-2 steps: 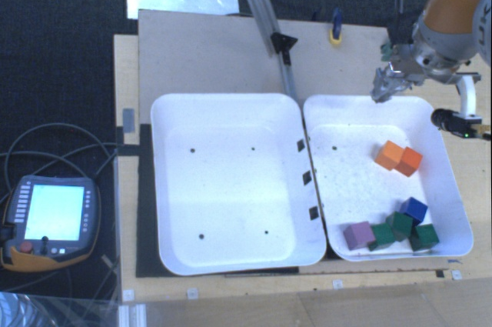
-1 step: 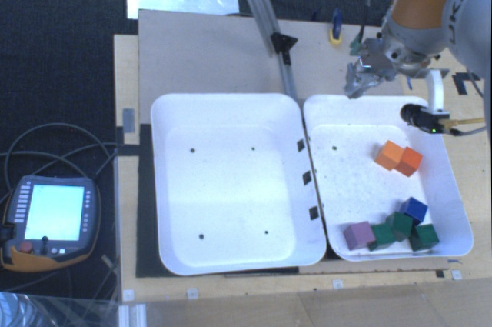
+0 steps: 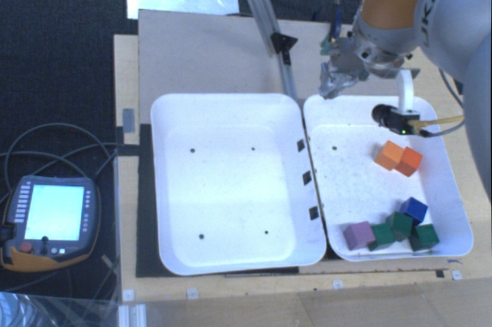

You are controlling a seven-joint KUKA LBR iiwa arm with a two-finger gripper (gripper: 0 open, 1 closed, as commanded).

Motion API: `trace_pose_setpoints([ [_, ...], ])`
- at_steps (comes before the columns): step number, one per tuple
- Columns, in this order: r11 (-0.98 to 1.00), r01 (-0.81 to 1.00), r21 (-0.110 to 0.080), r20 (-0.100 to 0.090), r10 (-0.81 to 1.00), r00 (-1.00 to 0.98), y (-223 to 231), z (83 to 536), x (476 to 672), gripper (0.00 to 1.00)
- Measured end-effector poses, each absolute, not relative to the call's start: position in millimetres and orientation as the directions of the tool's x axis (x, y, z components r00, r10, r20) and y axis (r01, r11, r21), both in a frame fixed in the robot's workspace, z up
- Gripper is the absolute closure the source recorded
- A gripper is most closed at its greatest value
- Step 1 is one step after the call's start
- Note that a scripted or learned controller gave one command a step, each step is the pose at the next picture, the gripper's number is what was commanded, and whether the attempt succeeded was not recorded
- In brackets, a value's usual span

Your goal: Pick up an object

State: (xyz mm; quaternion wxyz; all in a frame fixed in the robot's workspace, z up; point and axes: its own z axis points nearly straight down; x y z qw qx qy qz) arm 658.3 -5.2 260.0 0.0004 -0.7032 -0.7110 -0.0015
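Orange block point(image 3: 398, 157) in right bin point(image 3: 336, 241)

One fixed camera looks down from above at a slant, set back enough to take in the whole desk point(image 3: 200, 48), both white bins point(image 3: 231, 187) side by side, and dark floor at the left edge.
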Motion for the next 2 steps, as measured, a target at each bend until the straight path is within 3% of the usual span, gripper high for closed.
trace_pose_setpoints([
  [2,0.009,1.0,0.0,0.002,1.0,-0.009,85,235,652.5,1.0],
])
